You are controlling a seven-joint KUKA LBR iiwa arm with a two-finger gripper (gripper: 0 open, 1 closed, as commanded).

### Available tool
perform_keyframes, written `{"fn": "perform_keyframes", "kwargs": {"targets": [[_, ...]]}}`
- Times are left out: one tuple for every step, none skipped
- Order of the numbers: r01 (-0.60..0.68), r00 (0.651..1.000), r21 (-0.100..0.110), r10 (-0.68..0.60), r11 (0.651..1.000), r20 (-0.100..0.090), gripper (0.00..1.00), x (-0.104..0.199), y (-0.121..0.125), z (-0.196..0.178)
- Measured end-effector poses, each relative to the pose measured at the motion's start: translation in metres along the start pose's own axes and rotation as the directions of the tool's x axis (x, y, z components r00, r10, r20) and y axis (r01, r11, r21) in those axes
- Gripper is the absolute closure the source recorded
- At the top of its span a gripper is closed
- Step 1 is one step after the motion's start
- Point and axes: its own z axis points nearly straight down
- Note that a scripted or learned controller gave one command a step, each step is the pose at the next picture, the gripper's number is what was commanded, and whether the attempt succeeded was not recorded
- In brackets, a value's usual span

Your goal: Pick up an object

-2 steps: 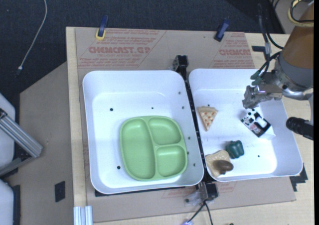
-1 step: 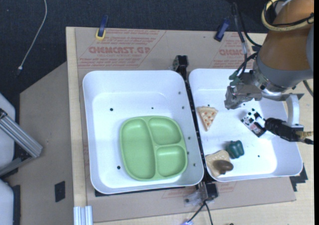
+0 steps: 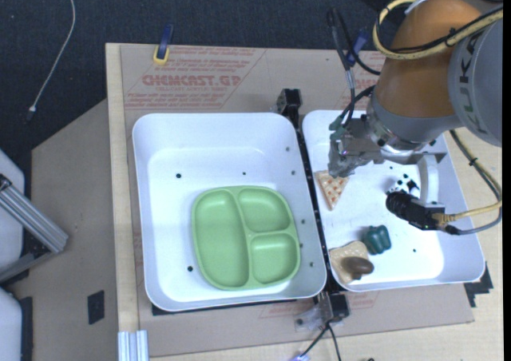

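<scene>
Left bin point(image 3: 160, 152): green divided plate point(image 3: 243, 236), three compartments, lying flat toward near side. Right bin point(image 3: 443, 259): tan wedge point(image 3: 331, 188) by left wall; teal lump point(image 3: 377, 239) and brownish piece point(image 3: 353, 262) close together near front edge. Tool point(image 3: 345, 164) hangs just over wedge, perhaps touching it; spread or pressed together, cannot tell. Arm point(image 3: 423, 40) covers bin's far part. Blue-yellow clamp point(image 3: 164, 45) on counter point(image 3: 120, 192) behind left bin.

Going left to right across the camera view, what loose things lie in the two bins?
Green divided plate → tan crisscrossed wedge → teal object. The tan-and-brown lump overlaps both of the last two sideways, so it is left unordered.
</scene>
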Motion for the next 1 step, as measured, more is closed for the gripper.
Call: {"fn": "perform_keyframes", "kwargs": {"targets": [[0.001, 1.000, -0.005, -0.001, 1.000, 0.001, 1.00, 0.0608, 0.0174, 0.0104]]}}
